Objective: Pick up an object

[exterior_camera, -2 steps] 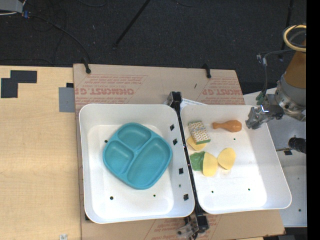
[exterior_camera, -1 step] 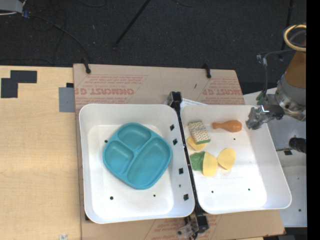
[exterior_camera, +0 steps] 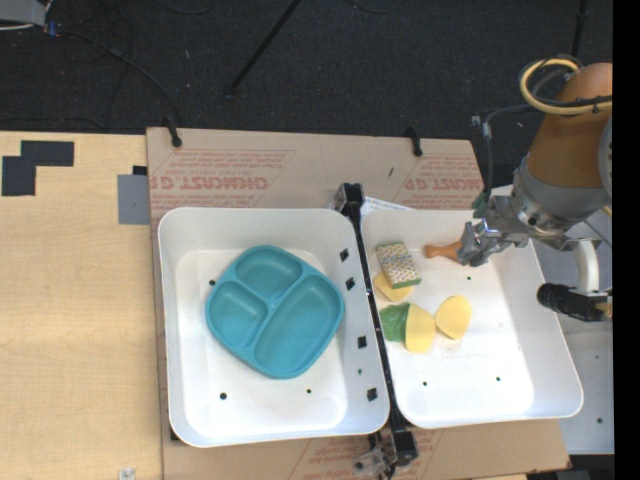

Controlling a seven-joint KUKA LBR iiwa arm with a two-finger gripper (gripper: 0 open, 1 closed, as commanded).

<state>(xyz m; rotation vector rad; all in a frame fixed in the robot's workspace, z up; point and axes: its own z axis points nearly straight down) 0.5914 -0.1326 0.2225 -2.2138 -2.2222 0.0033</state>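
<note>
Nearest you, at the bottom of the view, you see the front rims of two shallow white bins side by side, split by a black divider (exterior_camera: pixel 372 313). In the left bin (exterior_camera: pixel 190 388) a teal sectioned plate (exterior_camera: pixel 275 310) lies flat near the middle, tilted so its rounded corner points toward 5 o'clock.

In the right bin (exterior_camera: pixel 500 388), the objects cluster on the left half. Closest to you sit a yellow wedge (exterior_camera: pixel 420 332) and a yellow rounded piece (exterior_camera: pixel 453 317) at its 2 o'clock, just beside it. A green piece (exterior_camera: pixel 394 320) touches the wedge at its 9 o'clock. Farther back, another yellow piece (exterior_camera: pixel 393 287) lies partly under a patterned sponge-like block (exterior_camera: pixel 397 262).

At 3 o'clock from that block, near the bin's far rim, you find a small orange-brown handled object (exterior_camera: pixel 440 251). The gripper (exterior_camera: pixel 474 247) sits at that object's right end, touching or overlapping it; you cannot tell whether its fingers are spread or closed on it.

Beyond, the grey arm with its orange band (exterior_camera: pixel 565 158) rises at 1 o'clock from the gripper.
</note>
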